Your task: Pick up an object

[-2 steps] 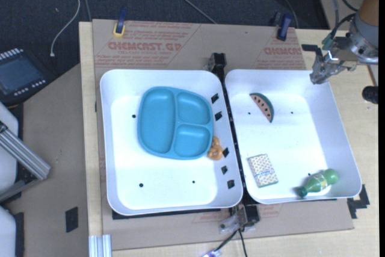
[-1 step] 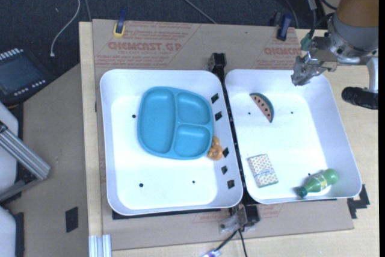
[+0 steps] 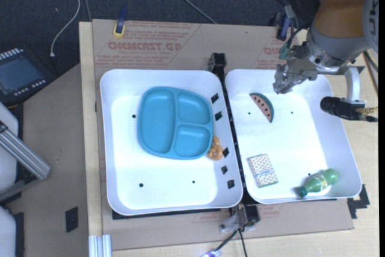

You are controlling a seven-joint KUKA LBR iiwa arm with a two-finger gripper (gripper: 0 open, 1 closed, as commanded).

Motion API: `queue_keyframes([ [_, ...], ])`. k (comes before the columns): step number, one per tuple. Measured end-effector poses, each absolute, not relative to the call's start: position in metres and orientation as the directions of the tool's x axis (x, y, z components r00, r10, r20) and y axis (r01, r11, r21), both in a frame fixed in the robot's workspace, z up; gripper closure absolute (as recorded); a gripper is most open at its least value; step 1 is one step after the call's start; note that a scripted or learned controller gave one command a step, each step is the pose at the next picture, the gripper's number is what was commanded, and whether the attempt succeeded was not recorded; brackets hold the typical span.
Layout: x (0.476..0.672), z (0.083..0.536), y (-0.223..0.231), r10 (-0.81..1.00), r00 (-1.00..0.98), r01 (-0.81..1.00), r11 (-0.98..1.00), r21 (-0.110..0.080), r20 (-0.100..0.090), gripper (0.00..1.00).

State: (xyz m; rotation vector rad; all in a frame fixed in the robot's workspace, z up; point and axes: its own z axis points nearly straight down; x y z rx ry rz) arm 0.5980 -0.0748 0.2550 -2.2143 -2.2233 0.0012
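The gripper [image 3: 284,86] hovers over the right bin [image 3: 337,129], carrying nothing; finger spread cannot be told. Approach step, by my judgement. The nearest object, a melon slice [image 3: 263,106], lies just beside it, calling for a short shift and descent.

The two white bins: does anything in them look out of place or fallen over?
The green bottle lies on its side in the right bin's near corner. Otherwise nothing stands out.
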Motion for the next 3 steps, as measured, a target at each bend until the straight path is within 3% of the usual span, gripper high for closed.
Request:
queue_keyframes([
  [2,0.591,0.247,0.018,1.0,-0.004,1.0,0.004,-0.003,0.001,1.0],
  [3,0.578,0.241,0.062,1.0,-0.005,1.0,0.005,-0.003,0.002,1.0],
])
